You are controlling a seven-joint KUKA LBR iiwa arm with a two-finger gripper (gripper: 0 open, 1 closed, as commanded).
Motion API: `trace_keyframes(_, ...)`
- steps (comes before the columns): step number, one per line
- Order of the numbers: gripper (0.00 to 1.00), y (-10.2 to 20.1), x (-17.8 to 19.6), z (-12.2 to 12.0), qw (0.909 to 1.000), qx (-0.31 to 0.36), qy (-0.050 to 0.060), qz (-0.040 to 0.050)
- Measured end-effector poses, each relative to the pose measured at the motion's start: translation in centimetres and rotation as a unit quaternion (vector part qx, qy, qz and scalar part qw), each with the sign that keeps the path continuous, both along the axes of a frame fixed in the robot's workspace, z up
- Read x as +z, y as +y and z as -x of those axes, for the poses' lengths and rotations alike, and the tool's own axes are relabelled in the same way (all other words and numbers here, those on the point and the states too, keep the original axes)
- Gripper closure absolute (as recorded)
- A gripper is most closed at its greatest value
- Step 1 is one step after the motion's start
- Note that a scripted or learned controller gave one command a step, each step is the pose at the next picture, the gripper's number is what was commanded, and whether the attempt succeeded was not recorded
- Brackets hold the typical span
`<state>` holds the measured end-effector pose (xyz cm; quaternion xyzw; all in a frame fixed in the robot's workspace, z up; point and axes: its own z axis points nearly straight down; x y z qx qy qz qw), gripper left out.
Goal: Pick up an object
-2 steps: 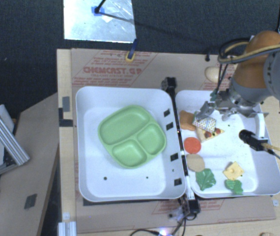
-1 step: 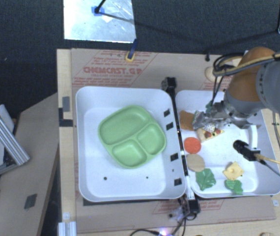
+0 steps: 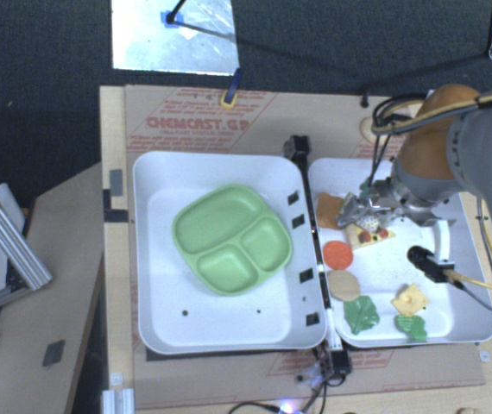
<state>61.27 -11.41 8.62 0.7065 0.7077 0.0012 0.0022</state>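
The right bin [image 3: 466, 270] holds several toy foods. An orange wedge [image 3: 327, 206] lies at its left wall, with a pizza slice [image 3: 373, 233] just right of it. Below them sit a red round slice [image 3: 338, 254] and a tan disc [image 3: 343, 285]. A green leafy piece [image 3: 361, 314], a yellow chunk [image 3: 409, 300] and a small green piece [image 3: 412, 325] lie along the front. My gripper [image 3: 358, 211] is low in the bin, between the orange wedge and the pizza slice, close over both. Nothing is visibly lifted.
The left bin [image 3: 155, 313] holds a green divided plate [image 3: 231, 238]. A black clip divider [image 3: 308, 231] runs between the bins. The grey arm [image 3: 479, 158] covers the right bin's far right corner, and a black cable [image 3: 436, 267] crosses that bin.
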Motion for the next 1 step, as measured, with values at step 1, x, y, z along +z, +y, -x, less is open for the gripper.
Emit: trace_keyframes(1,1.00,-0.01,1.10,-0.07,1.0000,0.000,-0.001,-0.0001)
